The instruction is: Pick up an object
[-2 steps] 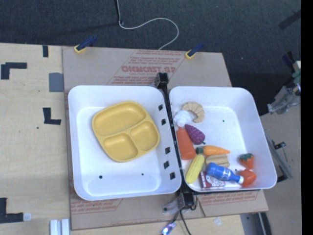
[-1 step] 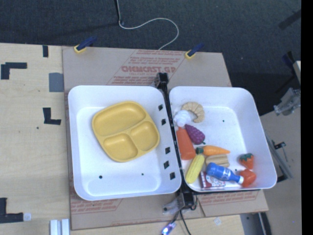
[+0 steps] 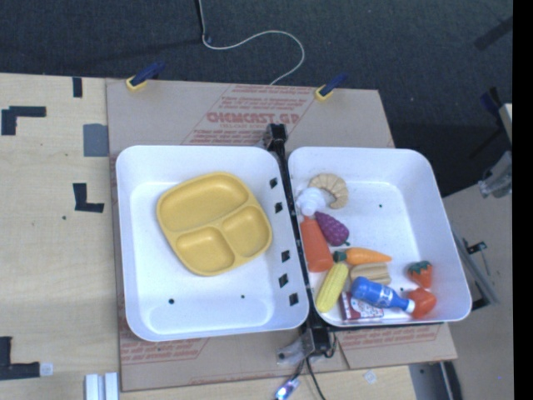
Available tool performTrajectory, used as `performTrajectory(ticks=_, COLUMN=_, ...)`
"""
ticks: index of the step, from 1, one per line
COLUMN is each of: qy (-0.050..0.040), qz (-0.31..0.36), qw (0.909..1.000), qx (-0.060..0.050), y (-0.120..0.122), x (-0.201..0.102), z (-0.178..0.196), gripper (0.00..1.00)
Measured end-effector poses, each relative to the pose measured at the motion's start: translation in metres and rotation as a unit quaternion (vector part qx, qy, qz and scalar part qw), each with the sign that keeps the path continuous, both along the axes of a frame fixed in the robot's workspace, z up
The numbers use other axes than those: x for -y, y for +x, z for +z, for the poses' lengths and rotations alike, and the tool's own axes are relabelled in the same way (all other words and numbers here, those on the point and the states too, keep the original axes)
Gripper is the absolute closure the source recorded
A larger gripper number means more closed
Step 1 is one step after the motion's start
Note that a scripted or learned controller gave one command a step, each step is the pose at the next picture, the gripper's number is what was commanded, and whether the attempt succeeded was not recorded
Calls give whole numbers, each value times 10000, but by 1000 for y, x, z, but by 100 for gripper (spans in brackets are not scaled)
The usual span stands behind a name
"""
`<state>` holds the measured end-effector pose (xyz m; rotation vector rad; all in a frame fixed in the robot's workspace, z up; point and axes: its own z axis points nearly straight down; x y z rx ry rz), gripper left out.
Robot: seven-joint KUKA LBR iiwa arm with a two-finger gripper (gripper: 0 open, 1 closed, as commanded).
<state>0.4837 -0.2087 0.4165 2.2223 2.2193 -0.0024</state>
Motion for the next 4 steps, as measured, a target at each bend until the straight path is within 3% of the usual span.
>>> performTrajectory(ticks=1, qy=0, qz=8, qw=10000, qx=7, y=0, x=15, z=7, gripper=100)
performTrajectory(ticks=2, qy=3, qz=8, qw=10000, qx=-5, y=0, x=15, z=-11, gripper=100)
performTrajectory(ticks=3, qy=-3, qz=15, qw=10000, qx=24, y=1, x=15, z=37, gripper=100)
performTrajectory(ticks=4, qy=5, qz=5, qw=10000, qx=-10, y=0, x=15, z=8, gripper=100)
